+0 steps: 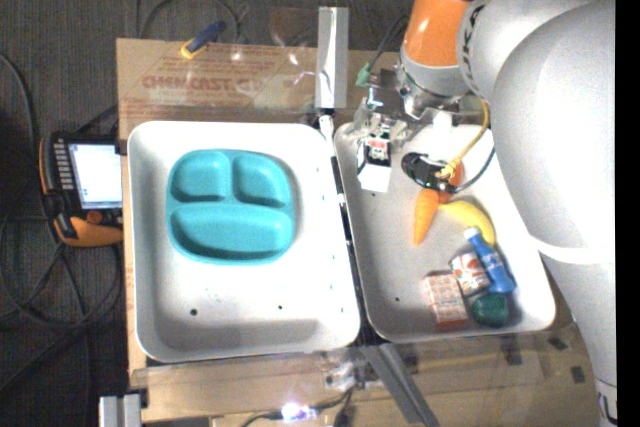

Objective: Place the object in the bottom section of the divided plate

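In the right bin (pixel 385 305), the carrot (pixel 425 214) lies just beside the claw (pixel 374 165); claw's state unclear.

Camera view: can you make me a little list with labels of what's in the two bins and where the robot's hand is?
left bin: teal divided plate, three sections, nothing in them
right bin: orange carrot, yellow banana, blue bottle, small red box, dark green thing
gripper: over the right bin's top left corner
arm: grey with orange band
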Controlling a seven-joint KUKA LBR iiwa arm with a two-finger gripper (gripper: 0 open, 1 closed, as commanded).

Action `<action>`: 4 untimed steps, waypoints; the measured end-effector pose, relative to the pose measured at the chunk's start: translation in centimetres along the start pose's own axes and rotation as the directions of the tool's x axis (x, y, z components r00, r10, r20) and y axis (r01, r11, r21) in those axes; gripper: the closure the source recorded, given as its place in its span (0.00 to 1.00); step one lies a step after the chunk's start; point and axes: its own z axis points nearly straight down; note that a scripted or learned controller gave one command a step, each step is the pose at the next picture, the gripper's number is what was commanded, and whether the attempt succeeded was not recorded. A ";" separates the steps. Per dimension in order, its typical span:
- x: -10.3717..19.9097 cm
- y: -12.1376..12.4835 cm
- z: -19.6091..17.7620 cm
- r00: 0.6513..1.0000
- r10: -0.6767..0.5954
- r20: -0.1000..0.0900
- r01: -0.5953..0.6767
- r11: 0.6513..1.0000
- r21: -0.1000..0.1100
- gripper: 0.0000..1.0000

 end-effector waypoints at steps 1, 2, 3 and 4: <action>5.9 -5.2 0.0 0.994 0.112 -0.005 -0.112 0.994 0.004 1.00; 11.6 -6.1 0.0 0.989 0.148 -0.004 -0.148 0.989 0.003 1.00; 17.1 -11.1 2.2 0.972 0.235 -0.002 -0.235 0.972 0.005 1.00; 17.1 -11.1 2.2 0.972 0.236 -0.002 -0.236 0.972 0.005 0.00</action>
